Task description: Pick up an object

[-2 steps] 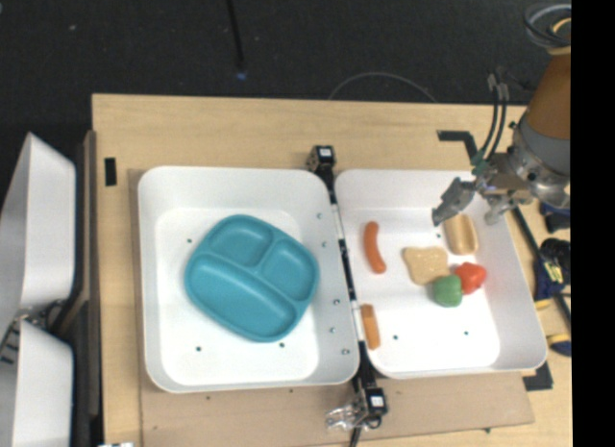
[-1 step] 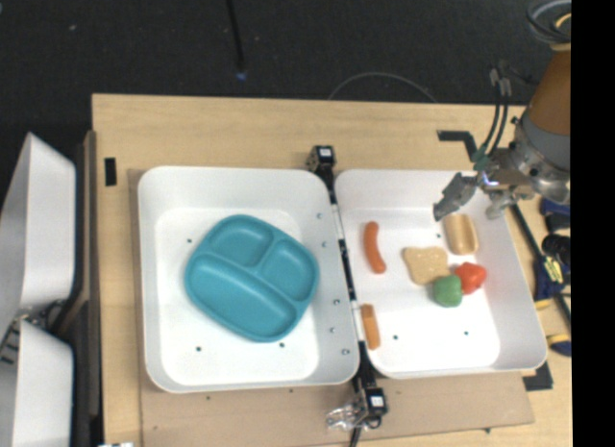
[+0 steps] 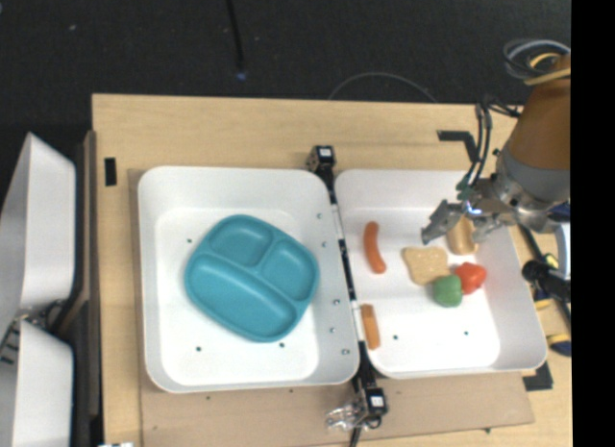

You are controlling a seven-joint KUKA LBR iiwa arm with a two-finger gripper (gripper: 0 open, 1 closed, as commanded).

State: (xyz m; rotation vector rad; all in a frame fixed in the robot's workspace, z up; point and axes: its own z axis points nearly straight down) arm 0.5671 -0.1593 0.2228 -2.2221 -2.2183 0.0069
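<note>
Wooden bench (image 3: pixel 240 133) under dark floor, two white bins side by side. Camera view: left bin (image 3: pixel 163 195) carries teal divided plate (image 3: pixel 252 277). Right bin (image 3: pixel 509 339) carries food pieces. My gripper (image 3: pixel 457 222) over right bin's upper part, fingers spread, nothing between them. Tan piece (image 3: pixel 425 263) lies just below-left of me, long axis roughly across bin. Green ball (image 3: pixel 446 290), red piece (image 3: pixel 471 276) touch its lower right. Orange sausage (image 3: pixel 374 247) further left, upright axis. Small orange piece (image 3: pixel 369 326) near bin's front-left edge.
</note>
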